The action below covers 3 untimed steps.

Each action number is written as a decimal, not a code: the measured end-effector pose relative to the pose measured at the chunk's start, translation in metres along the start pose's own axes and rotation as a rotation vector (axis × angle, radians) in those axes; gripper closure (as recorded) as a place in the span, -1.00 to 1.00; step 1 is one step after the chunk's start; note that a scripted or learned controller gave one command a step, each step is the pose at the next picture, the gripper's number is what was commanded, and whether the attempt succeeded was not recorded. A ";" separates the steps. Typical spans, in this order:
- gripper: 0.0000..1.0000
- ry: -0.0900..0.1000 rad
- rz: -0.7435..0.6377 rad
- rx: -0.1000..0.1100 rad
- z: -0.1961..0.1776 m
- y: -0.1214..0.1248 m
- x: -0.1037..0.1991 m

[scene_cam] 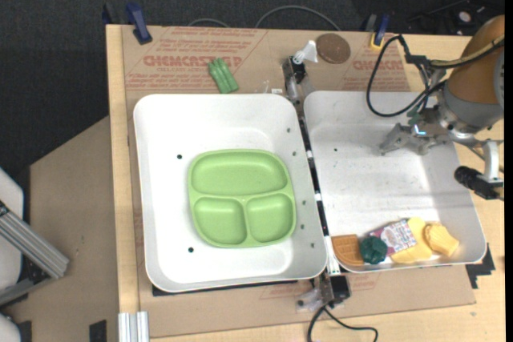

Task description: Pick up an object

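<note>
A small heap of objects lies along the front edge of the right bin (361, 180): a brown piece (345, 249), a dark green lump (373, 251), a white and pink packet (397, 235) and yellow pieces (439, 239). My gripper (413, 139) hangs over the back right part of that bin, well behind the heap. Its grey fingers (393, 142) are spread open with nothing between them. The orange band of the arm (479, 76) sits above it at the right edge.
The left bin (160, 140) holds a green divided plate (240, 197). On the bench behind it lies a small green object (224, 76). A brown disc (333, 49) and black cables (385, 84) sit behind the right bin.
</note>
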<state>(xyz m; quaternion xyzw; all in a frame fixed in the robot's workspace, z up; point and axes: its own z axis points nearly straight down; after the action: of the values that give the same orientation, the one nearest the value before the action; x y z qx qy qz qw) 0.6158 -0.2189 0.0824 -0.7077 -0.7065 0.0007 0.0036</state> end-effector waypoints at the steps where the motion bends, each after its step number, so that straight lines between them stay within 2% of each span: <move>1: -1.00 -0.009 -0.004 -0.018 -0.109 0.024 -0.004; 2: -1.00 0.009 -0.004 0.003 0.003 0.034 0.000; 3: 1.00 -0.002 -0.005 -0.008 -0.013 0.036 -0.002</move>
<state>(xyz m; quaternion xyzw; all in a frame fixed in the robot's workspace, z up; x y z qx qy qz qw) 0.6517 -0.2212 0.0955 -0.7060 -0.7082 -0.0012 0.0002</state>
